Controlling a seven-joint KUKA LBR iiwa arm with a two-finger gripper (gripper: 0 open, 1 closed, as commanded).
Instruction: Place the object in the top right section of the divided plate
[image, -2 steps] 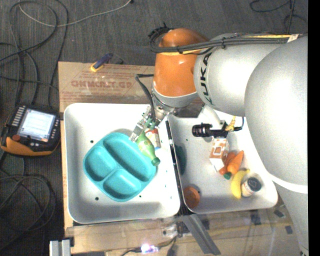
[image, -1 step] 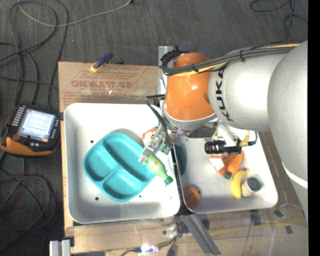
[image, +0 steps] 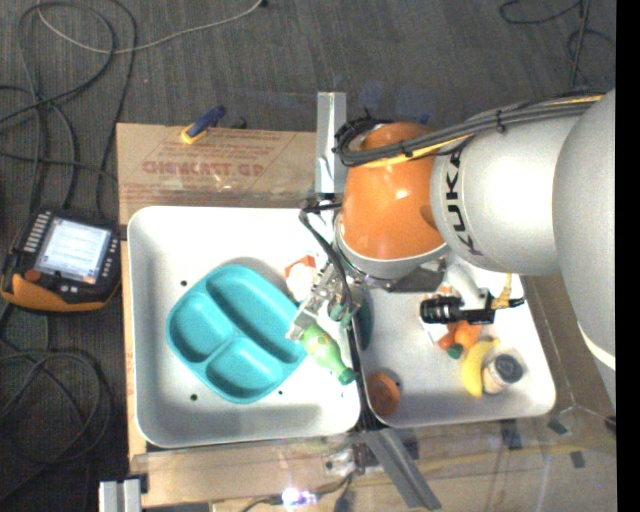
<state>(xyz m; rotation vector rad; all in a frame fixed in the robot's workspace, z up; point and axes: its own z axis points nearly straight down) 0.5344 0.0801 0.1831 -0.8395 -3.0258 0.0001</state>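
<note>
A: Green bottle (image: 326, 354) lies tilted at the teal divided plate's (image: 232, 330) right edge, under the end effector (image: 322, 305). Held?

B: Cannot tell. Looks light, stiff, slippery; grip mid-body.

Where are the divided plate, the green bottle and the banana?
divided plate (image: 232, 330): camera view, its large compartment.
green bottle (image: 325, 352): camera view, its body.
banana (image: 475, 368): camera view, its middle.
</note>
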